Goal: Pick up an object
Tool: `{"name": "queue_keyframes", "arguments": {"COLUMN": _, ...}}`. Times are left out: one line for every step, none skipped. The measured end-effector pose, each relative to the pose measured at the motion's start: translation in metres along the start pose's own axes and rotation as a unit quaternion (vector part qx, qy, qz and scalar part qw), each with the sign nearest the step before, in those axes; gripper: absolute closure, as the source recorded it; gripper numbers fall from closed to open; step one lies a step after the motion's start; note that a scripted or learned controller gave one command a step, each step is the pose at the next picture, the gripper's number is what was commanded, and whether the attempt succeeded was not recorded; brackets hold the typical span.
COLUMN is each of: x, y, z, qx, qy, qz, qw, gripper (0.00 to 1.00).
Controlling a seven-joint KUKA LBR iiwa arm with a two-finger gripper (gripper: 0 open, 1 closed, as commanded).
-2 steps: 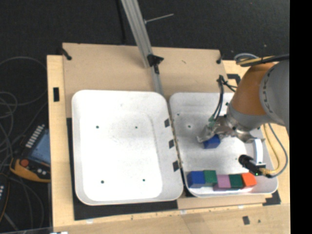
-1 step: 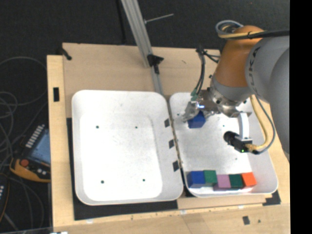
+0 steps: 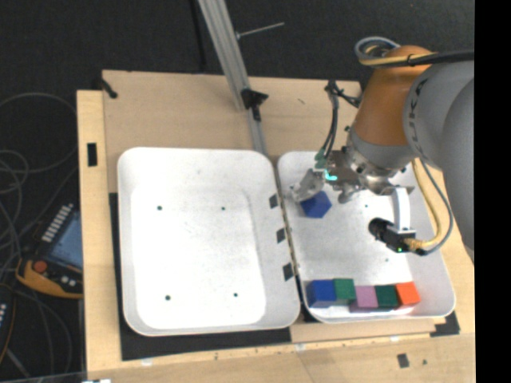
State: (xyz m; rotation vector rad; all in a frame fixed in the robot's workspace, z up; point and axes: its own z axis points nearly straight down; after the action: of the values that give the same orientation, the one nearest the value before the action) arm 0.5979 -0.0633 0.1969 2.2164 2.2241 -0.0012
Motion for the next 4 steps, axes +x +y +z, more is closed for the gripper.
{"name": "queue_keyframes", "arguments": {"x": -0.001, "y": 0.001, "z": -0.012, "qx": -0.002, "qy": -0.001, "qz": -0.003, "qw": 1.0000, "gripper": 1.00}}
{"name": "queue_keyframes", "arguments": {"x": -0.043, "y": 0.016, "z": -0.086, "qx": -0.005, "qy": -0.001, "qz": 0.003, "qw": 1.0000, "gripper": 1.00}}
{"name": "queue_keyframes", "arguments": {"x": -0.101, "y": 0.052, "z": 0.000, "qx": 0.003, "qy": -0.001, "qz": 0.004, "qw": 1.0000, "gripper": 1.00}}
{"name": "queue_keyframes", "arguments": {"x": -0.098, "y": 0.053, "z": -0.006, "qx": 0.000, "qy": -0.001, "qz": 0.001, "qw": 1.0000, "gripper": 0.00}}
